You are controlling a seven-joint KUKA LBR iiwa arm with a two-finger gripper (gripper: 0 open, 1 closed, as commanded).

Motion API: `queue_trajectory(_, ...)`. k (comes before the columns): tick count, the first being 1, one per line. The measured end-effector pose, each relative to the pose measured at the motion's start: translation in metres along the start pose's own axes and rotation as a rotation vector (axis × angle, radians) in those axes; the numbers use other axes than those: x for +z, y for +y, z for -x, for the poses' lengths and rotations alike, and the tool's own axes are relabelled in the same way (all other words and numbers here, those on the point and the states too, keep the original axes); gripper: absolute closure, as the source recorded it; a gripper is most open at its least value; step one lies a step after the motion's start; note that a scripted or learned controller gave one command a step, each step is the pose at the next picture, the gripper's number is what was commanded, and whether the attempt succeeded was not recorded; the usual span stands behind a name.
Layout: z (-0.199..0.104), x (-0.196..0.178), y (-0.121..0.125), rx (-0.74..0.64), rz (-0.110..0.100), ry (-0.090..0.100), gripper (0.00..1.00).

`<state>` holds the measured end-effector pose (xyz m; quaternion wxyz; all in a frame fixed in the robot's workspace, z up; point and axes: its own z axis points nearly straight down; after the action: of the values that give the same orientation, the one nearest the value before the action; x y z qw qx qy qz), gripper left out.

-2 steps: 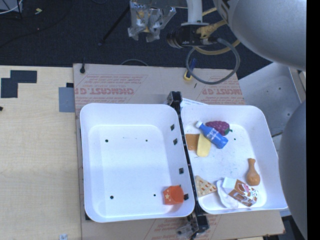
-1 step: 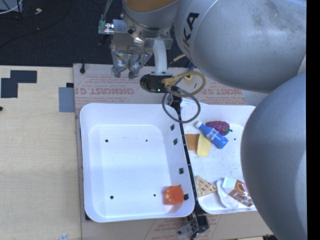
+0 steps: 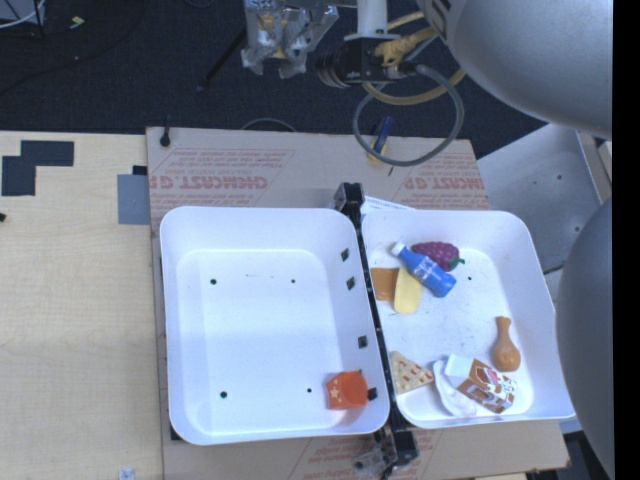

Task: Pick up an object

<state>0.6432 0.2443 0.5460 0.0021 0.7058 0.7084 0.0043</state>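
Overhead view of the two white bins at the start of a pick. The gripper (image 3: 285, 33) hung high above the bench, beyond the far edge of the left bin (image 3: 190, 230), well apart from every object; its metal parts formed a bright, blurred cluster, so whether it was wide or narrow could not be told, and nothing could be made out between them. No object had been lifted: the pick appeared not yet begun, with approach, grasp and lift all left to do.

Candidate objects lay in both bins. The left bin held an orange-red block (image 3: 347, 391) in its near right corner. The right bin (image 3: 540, 298) held a blue bottle (image 3: 425, 270) lying across a yellow piece (image 3: 406, 293), a purple grape cluster (image 3: 437, 253) just beside the bottle's far side, a brown drumstick-shaped toy (image 3: 506, 345), a waffle-patterned piece (image 3: 410, 372) and a printed white packet (image 3: 484, 387).

The arm's grey body crossed the upper right corner, cut off by the frame. Which object was the target could not be judged.
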Motion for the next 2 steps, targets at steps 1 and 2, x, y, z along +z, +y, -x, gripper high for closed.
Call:
queue_trajectory(1, 0.001, 0.174, -0.002, 0.006, -0.027, -0.010, 1.00)
queue_trajectory(2, 0.000, 0.008, 0.000, 0.000, 0.002, 0.001, 1.00)
